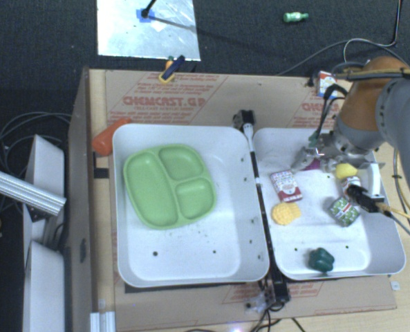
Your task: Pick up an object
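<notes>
The end effector [314, 154] sits low in the right bin [384, 244]; its opening cannot be told. Nearby lie a red-and-white packet [285, 185], writing too small to read, a yellow corn piece [285, 214] and a green carton [344, 211]. The cardboard [164, 101] reads "CHEMCAST".

A grey robotic arm [404, 109] with a smooth, rounded casing carries a broad orange band [365, 102] above its wrist. Below the band, the wrist narrows into a cluster of metallic silver and dark parts forming the tool [315, 156]. Thin black cables [327, 113] loop along the wrist, and a white block with a black fitting [368, 185] juts from its lower side.
</notes>
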Controlling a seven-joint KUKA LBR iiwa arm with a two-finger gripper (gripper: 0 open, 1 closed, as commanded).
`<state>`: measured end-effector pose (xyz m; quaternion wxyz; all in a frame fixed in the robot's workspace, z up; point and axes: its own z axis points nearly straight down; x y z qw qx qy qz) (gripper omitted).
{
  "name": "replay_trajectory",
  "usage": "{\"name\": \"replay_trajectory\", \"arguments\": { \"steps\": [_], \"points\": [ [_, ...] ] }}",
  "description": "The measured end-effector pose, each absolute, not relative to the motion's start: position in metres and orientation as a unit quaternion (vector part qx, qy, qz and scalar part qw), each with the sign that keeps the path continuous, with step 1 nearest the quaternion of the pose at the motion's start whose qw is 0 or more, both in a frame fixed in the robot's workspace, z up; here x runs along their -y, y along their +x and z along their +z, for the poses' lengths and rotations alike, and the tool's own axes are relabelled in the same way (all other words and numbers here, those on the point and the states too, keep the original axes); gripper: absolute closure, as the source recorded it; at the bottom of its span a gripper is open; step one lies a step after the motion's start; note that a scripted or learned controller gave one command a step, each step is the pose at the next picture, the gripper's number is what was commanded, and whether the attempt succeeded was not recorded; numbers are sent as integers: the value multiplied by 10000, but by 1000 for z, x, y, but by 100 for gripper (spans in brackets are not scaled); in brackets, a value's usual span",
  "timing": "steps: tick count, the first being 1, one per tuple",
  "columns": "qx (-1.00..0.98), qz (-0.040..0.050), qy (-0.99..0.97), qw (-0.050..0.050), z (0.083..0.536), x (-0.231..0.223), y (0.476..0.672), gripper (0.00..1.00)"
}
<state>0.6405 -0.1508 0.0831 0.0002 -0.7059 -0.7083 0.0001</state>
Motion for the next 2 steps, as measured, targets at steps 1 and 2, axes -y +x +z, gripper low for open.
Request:
{"name": "replay_trajectory", "arguments": {
  "steps": [1,2],
  "points": [
    [7089,-13,-7054,-13,85,133,670,0],
    [7097,-19,-7045,-29,97,133,671,100]
  ]
}}
